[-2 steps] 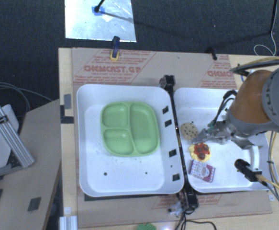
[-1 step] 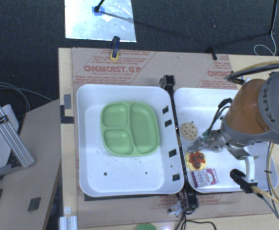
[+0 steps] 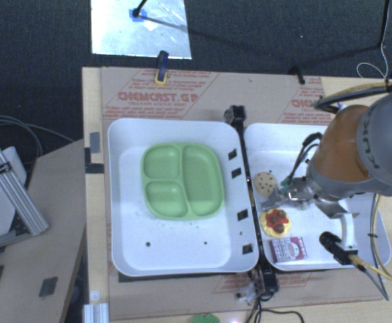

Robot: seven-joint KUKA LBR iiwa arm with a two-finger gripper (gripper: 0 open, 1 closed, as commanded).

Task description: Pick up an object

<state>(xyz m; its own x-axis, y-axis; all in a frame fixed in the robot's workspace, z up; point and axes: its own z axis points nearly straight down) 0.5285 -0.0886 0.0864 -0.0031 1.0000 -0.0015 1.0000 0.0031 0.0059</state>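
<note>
Two bins: the left bin (image 3: 125, 247) carries a green divided plate (image 3: 182, 180); the right bin (image 3: 276, 136) carries the small items the task could take.

Candidate objects: a round speckled cookie (image 3: 265, 181) near the divider, a yellow toy pastry with red topping (image 3: 276, 223) just below it, and a small flat red-and-white packet (image 3: 289, 249) by the near wall — all three lie on the floor of the right bin, close to one another.

Arm: the grey arm with its orange band (image 3: 340, 147) reaches in from the right and leans low over the right bin.

End effector: the end effector (image 3: 284, 192) sits between the cookie and the pastry, just above or against them; whether it is released or clenched cannot be told at this angle, and nothing is visibly caught in it.

Step in hand: by the look of it, the approach or descent onto a target — the lift has not been made, since every item rests on the bin floor.

Likely target: either the cookie or the pastry; the tool lies so near both that the choice cannot be settled.

Next move calls for: centring over one item alone, closing on it squarely, then rising straight up clear of the bin wall.

Risk: the two neighbours are near enough that a closing motion may nudge one aside or pinch only an edge.

Counter: the board-covered counter (image 3: 182, 93) lies under both bins.
</note>
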